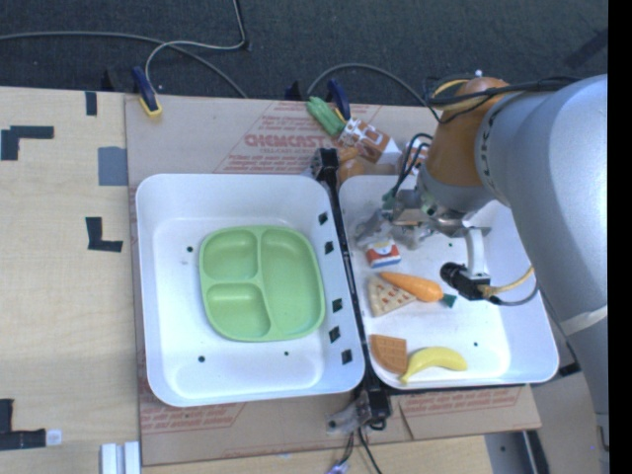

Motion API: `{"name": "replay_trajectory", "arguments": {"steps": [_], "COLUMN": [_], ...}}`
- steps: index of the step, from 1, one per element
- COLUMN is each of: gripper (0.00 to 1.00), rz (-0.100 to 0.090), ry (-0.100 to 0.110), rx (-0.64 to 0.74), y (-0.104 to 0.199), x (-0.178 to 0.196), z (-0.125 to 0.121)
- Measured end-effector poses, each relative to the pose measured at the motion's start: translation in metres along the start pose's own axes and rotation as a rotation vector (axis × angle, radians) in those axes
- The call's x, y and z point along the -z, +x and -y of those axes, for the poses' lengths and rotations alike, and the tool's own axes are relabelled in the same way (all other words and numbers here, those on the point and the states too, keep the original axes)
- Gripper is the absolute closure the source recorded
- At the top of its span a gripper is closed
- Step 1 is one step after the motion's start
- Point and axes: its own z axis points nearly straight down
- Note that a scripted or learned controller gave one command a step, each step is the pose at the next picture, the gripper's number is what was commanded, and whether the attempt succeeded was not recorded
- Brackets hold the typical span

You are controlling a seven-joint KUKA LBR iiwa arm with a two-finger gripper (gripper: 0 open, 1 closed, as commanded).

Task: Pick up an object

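The left bin (163,294) is holding 1 green divided plate (262,282); the right bin (513,349) is holding a carrot (413,285), banana (434,361) and waffle (388,352). I cannot tell the gripper's (400,220) state.

Right bin (513,358) has the toy food. The carrot (413,285) lies near the middle, leafy end pointing to 4 o'clock, touching the cracker wedge (387,297) at its 8 o'clock. Small red-and-white box (383,255) sits at the carrot's 11 o'clock. Down at 6 o'clock — a banana (434,361) beside a waffle (388,353).
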Motion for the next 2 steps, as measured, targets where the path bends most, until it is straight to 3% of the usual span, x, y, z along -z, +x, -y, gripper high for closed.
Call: {"name": "replay_trajectory", "arguments": {"steps": [2], "gripper": [0.00], "rz": [0.000], "ry": [0.000], "rx": [0.000], "y": [-0.0002], "x": [0.0000], "z": [0.0053]}}
